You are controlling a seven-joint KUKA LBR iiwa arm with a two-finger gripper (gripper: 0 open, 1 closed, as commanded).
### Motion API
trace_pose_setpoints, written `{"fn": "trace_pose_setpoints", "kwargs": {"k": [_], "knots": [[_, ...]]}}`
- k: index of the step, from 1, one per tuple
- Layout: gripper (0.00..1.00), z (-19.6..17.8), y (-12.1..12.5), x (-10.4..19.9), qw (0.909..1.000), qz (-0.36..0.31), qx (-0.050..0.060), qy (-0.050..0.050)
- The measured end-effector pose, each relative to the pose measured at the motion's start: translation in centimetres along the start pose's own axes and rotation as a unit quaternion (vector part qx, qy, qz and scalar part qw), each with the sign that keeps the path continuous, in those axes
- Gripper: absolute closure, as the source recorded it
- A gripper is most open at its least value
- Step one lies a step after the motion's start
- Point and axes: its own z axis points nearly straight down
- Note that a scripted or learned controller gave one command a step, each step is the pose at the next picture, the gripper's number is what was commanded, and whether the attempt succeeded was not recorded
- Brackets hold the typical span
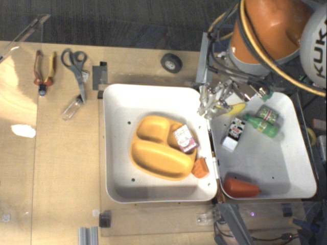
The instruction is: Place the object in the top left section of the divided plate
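The camera view looks down on a pale wooden table (pixel 51 188) bearing two shallow white bins side by side. In the left bin (pixel 117 137) lies a yellow plastic divided plate (pixel 156 154) with rounded sections. A small pink-and-white printed packet (pixel 184 139) rests on the plate's right-hand section, tilted, and an orange wedge-shaped piece (pixel 200 168) lies just beside the plate's lower right edge, near the bin wall.

The grey arm with its orange band (pixel 268 22) reaches in from the right, and its metal claw (pixel 210 105) hangs over the seam between the bins, at the upper left corner of the right bin (pixel 286 167). Whether the claw is wide or narrow cannot be told from here; nothing shows between its tips.

In the right bin lie a yellow object (pixel 234 107) partly under the wrist, a green bottle (pixel 263 121), a small black-and-white box (pixel 233 133) and a red-orange rounded object (pixel 240 188). On the table to the left lie scissors (pixel 76 70), red-handled pliers (pixel 43 71) and a dark tape roll (pixel 171 63).
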Motion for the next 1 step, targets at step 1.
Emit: {"fn": "trace_pose_setpoints", "kwargs": {"k": [1], "knots": [[1.00,0.03,5.90,-0.40,0.9810,-0.194,-0.001,-0.001]]}}
